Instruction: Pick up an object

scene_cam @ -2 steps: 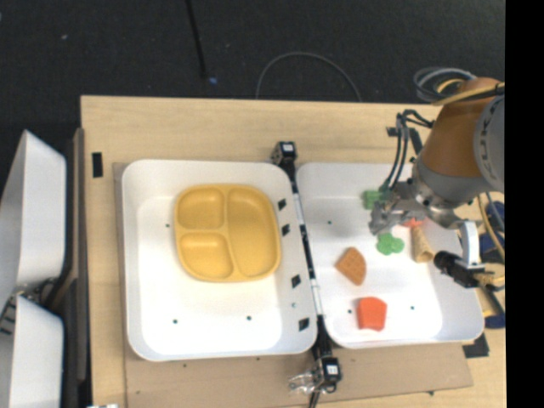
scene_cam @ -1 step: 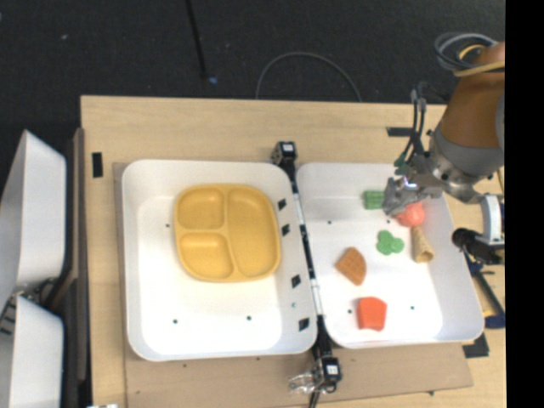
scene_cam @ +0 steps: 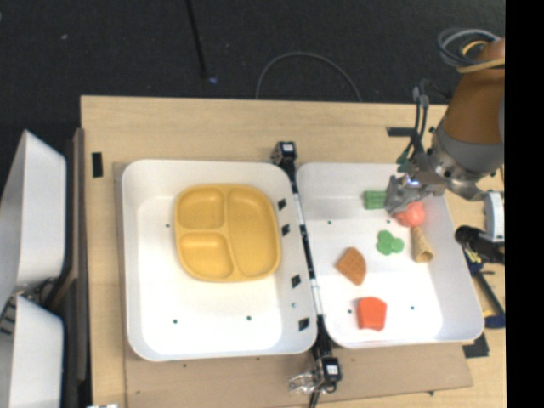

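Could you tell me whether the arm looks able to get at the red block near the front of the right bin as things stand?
Probably yes. The red block lies alone on the floor of the right bin, apart from the orange wedge, with nothing above it. The gripper is farther back, by the pink piece.

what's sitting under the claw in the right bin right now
A pink-red rounded object lies directly below the claw, with a green block beside it. The claw covers the pink object's upper part, so contact can't be judged.

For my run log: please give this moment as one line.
gripper over right bin | at pink-red object | grasp unclear | yellow divided plate in left bin
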{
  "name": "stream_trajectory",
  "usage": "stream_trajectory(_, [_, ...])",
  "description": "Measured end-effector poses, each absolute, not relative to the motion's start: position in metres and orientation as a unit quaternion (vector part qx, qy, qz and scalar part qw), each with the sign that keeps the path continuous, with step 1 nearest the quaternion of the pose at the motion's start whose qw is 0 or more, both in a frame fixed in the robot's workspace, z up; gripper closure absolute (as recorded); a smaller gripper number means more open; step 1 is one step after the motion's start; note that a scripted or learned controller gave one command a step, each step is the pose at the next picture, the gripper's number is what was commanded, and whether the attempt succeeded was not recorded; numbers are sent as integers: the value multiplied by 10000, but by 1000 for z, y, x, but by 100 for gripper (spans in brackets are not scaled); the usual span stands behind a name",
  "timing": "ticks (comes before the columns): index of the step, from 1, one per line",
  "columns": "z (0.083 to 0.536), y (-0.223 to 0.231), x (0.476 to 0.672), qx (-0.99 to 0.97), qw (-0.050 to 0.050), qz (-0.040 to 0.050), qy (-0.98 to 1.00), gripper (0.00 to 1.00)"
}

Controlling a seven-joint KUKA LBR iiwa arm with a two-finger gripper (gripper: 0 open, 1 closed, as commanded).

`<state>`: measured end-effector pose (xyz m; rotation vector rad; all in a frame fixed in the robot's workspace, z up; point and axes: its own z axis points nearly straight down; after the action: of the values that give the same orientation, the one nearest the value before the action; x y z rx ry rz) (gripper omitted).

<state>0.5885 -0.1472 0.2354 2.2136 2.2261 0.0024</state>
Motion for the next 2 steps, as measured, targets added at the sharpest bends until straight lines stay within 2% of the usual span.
stream_trajectory(2, [248, -56, 559, 7044, -1, 12, 7098, 100])
